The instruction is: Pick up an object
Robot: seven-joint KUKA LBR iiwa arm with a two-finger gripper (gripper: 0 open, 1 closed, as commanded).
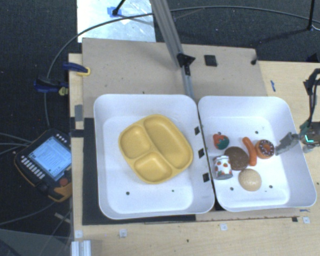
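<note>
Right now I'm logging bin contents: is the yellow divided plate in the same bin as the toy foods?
No, the yellow plate lies in the left bin; the toy foods sit in the right bin.

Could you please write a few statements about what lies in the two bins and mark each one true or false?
1. The yellow divided plate lies in the left bin. True.
2. The right bin holds several small items. True.
3. The donut rests on the yellow divided plate. False: it lies in the right bin, beside the orange sausage.
4. The gripper is over the left bin. False: it is at the right bin's right side, near the donut.
5. The beige ball lies in the right bin. True.
</note>
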